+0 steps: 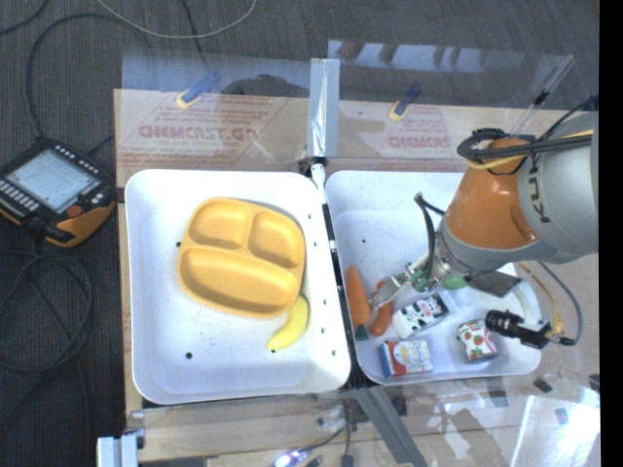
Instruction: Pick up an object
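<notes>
My gripper [407,282] hangs low over the left middle of the right bin [389,224], under the orange wrist band. An orange carrot [357,294] lies just left of it along the bin's left wall. A smaller red-orange piece [382,318] lies right below the gripper. A white box with dark marks [424,311] sits close under the gripper's right side. A red and white carton [407,356] and a small box with red print [474,340] rest near the bin's front edge. I see nothing held in the gripper.
The left bin [156,358] holds a yellow compartment plate [241,255] and a banana [290,326] at its front right. A handheld control pendant [54,191] lies on the floor to the left. The divider between the bins [336,290] runs close to the carrot.
</notes>
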